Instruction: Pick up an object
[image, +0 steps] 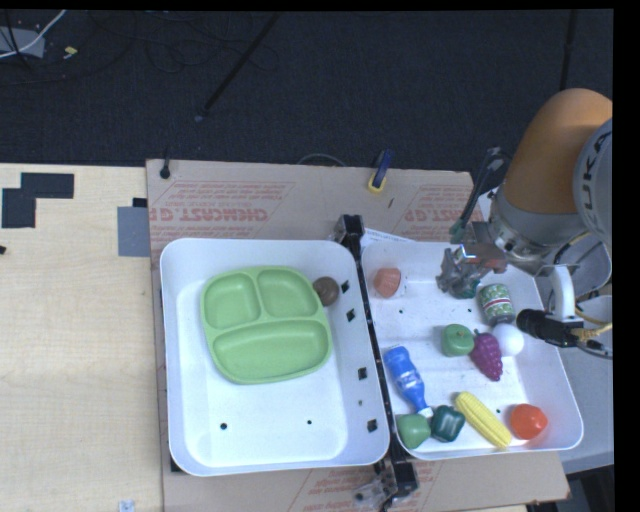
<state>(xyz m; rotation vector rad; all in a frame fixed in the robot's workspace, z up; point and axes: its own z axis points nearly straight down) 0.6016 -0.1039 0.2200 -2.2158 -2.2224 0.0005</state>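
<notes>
I cannot tell how the gripper (462, 272) stands, so beside the little can (495, 302) it may knock it over.

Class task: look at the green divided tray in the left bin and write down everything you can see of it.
The light green, plastic-looking divided tray lies flat, right way up, in the upper part of the left white bin, turned slightly against the bin's sides. It is a rounded rectangle with three compartments: two smaller ones along the far side, one long one along the near side. All three look bare. A small brown round object sits at its upper right corner, seemingly touching the rim. Nothing else touches it.
</notes>
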